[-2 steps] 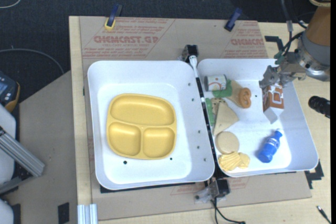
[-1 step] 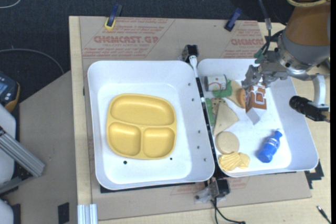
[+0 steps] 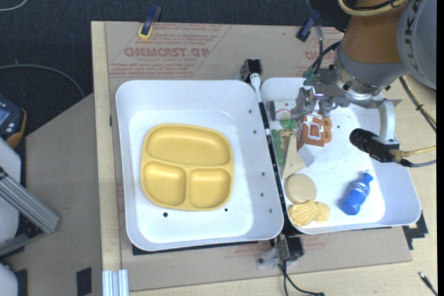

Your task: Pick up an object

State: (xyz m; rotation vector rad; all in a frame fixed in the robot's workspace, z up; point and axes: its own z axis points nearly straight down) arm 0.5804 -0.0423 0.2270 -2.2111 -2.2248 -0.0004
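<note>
The brown pretzel-like piece (image 3: 317,131) lies near the right bin's (image 3: 395,208) far left corner, and the gripper (image 3: 310,105) hangs just above it, presumably lined up for a grab; whether it is spread or pinching I cannot tell

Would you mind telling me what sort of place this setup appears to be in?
Most likely a robotics lab bench: a robot arm works over two white bins clamped to a board, one holding a yellow divided plate, with loose cables around.
</note>
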